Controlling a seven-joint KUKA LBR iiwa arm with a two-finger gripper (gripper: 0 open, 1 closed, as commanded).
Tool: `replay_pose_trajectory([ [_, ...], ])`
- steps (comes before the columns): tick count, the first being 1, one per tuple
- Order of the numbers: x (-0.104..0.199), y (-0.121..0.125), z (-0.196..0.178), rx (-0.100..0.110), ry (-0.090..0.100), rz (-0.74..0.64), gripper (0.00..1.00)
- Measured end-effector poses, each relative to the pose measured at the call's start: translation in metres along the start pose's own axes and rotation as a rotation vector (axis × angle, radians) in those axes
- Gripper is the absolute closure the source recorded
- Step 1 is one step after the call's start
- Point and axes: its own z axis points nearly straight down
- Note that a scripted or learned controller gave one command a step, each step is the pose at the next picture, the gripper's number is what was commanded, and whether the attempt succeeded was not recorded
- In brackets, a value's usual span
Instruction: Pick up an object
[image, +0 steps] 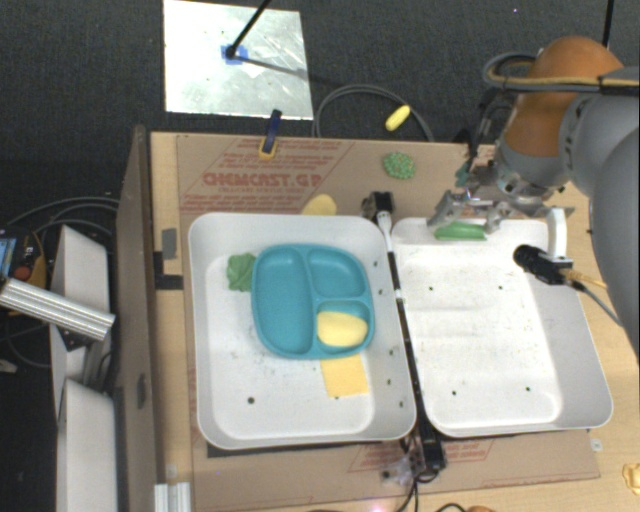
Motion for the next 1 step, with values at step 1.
replay_pose_trajectory([
  [1, 0.0392, -0.0609, -0.0143, 0.009, 0.0, 0.004, 1.0],
])
